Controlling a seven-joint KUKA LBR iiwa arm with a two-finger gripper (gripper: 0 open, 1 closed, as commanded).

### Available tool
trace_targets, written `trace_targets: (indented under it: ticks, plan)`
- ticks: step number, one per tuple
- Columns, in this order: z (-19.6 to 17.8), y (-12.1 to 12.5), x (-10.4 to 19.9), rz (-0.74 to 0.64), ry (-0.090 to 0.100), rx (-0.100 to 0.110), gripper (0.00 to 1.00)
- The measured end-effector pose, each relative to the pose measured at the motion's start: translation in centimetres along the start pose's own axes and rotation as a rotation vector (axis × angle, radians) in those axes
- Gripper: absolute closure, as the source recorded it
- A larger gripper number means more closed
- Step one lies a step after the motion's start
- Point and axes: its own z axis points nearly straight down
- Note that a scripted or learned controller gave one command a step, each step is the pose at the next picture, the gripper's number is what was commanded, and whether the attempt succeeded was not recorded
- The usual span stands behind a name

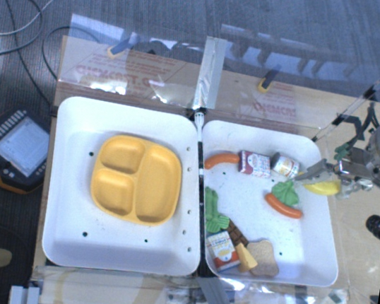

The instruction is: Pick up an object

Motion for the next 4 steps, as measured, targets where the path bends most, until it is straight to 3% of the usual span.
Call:
trace_targets:
  ticks: [1, 2, 3, 4]
  plan:
    - [14.5, 4.3, 1.9, -0.012, -0.004, 0.003, 1.0]
    - [2.7, 3.0, 6.3, -0.223, -0.002, -0.002, 1.0]
    - [13.9, 3.1, 0.5, -0.294, -0.003, 0.002, 1.0]
    - [4.2, 7.6, 3.2, -0.141, -0.007, -0.001, 1.0]
